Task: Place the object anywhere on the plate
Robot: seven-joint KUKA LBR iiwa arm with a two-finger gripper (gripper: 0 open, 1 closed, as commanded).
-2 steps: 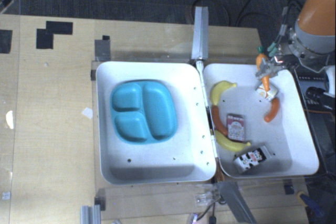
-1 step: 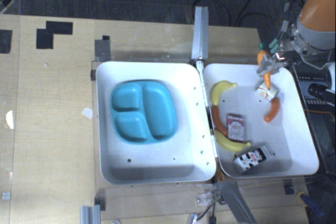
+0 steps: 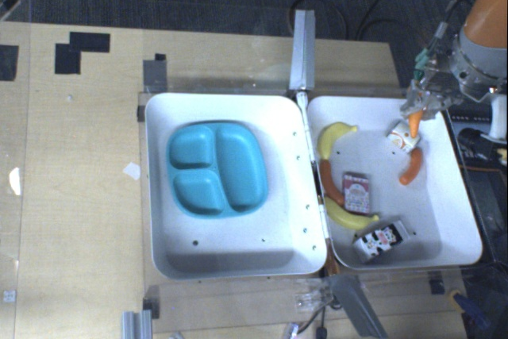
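Note:
A blue divided plate (image 3: 216,168) lies in the left bin (image 3: 159,242). My gripper (image 3: 421,105) hovers over the far right part of the right bin (image 3: 456,250). Its fingers are shut on the orange top of a small white and orange object (image 3: 405,136), which hangs just below them. The object sits slightly tilted, close to the bin's far wall. Plate and gripper are far apart, with the bin divider between them.
The right bin also holds two yellow bananas (image 3: 334,136) (image 3: 348,216), a brown sausage (image 3: 330,181), a red box (image 3: 356,192), a black and white carton (image 3: 380,239) and an orange sausage (image 3: 411,167). A metal post (image 3: 302,52) stands behind the bins' join.

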